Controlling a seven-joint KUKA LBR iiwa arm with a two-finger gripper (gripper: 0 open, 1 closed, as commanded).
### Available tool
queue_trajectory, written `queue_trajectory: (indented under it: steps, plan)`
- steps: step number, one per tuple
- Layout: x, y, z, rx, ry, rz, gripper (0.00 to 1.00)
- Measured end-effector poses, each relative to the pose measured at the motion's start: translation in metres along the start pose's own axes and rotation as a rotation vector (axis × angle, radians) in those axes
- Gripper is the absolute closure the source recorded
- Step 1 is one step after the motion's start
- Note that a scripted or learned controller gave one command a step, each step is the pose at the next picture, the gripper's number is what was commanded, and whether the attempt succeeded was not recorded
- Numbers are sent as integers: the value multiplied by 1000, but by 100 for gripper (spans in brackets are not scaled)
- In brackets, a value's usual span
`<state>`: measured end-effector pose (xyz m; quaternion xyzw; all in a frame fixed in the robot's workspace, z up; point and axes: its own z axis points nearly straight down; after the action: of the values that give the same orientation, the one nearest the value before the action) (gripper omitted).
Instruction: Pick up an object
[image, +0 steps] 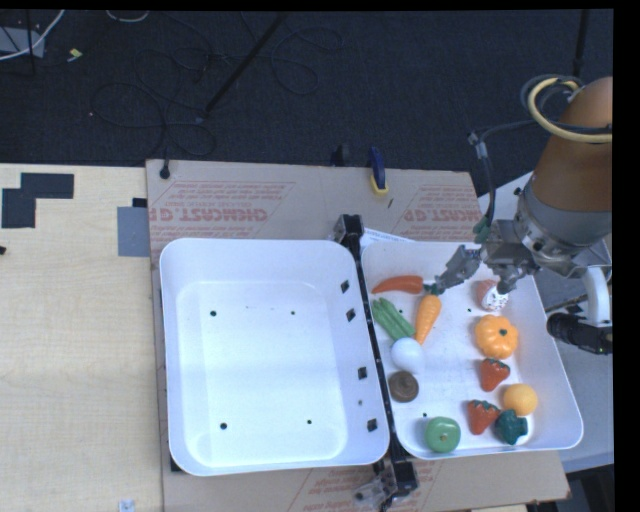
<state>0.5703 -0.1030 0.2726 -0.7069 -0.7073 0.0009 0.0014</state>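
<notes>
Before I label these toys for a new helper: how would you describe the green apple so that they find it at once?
Look in the right bin, along its near edge. The green apple sits there, left of a red strawberry. It is the only round green thing; the other green piece, higher up, is long and thin.

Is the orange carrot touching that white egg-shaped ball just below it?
Touching. The camera view shows the orange carrot's narrow tip meeting the top of the white egg-shaped ball, with no bin floor visible between them.
</notes>
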Motion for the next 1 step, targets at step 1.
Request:
queue_trajectory:
  steps: [1]
  plan:
    - [1,19,166,5,0,0,0]
